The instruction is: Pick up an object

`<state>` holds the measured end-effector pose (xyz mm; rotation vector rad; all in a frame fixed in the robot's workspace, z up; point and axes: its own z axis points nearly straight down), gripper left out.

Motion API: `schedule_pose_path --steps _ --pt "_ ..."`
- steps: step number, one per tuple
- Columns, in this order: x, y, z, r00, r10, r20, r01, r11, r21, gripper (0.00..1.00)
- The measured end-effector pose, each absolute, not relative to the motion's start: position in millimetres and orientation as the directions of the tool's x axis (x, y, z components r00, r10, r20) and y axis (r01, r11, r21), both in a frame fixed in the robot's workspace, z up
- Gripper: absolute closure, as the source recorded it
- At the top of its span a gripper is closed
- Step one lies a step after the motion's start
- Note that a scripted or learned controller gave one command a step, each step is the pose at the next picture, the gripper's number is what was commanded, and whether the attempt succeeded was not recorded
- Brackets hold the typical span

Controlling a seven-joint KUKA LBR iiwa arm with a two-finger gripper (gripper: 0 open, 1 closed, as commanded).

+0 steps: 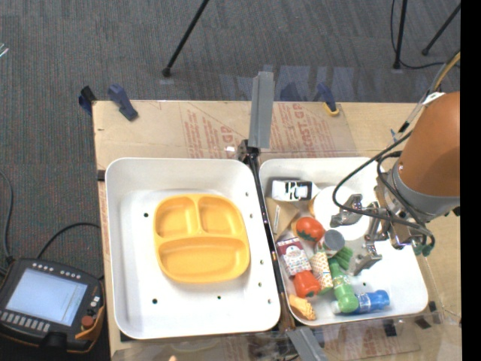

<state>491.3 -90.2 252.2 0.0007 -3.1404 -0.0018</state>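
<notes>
Jaws hang over the right bin with nothing between them that I can make out, though whether they stand released or clenched I cannot tell, since wrist and cables crowd them. Just left of them lies a heap: a tomato, a red can, a green bottle and a blue one, overlapping and hard to separate. Over in the left bin sits a yellow tray.

Small toys heaped in right bin, red tomato topmost
</notes>
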Motion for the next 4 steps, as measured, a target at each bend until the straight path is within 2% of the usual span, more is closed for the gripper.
schedule_pose_path --steps 1,2,3,4 --pt "506.9 -106.6 121.5 -0.944 0.33 -0.001 0.33 0.944 0.001 0.0" --pt "487.1 -101.3 93.8 -0.913 0.409 -0.015 0.409 0.913 0.003 0.0" --pt "489.9 -100.5 104.2 -0.914 0.404 -0.019 0.404 0.915 0.006 1.0" --pt "481.1 -118.5 93.2 -0.792 0.611 -0.007 0.611 0.792 0.01 1.0"
